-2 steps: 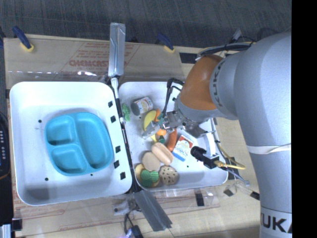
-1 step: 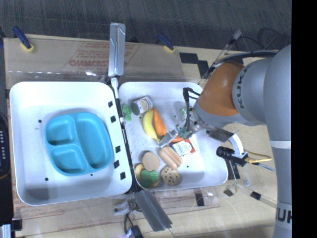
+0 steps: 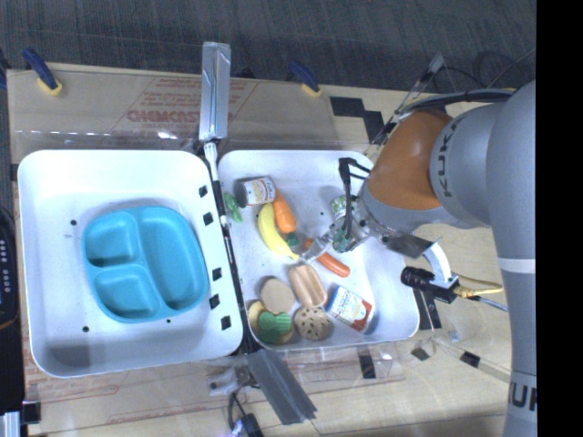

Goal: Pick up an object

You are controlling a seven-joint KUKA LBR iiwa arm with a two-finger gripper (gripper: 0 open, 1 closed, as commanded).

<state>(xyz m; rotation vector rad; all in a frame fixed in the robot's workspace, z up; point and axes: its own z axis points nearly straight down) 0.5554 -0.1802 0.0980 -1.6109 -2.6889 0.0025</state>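
We are seeing the gripper (image 3: 344,235) reaching down into the right bin (image 3: 392,326) just beside the small carrot (image 3: 332,264), near the banana (image 3: 271,229), though its fingers are too blurred for us to tell whether they are open or closed.

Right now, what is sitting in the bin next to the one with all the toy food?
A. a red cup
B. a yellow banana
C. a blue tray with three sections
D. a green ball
C: the left bin has a blue tray with three sections lying in it, while the banana is in the right bin with the other toy food.
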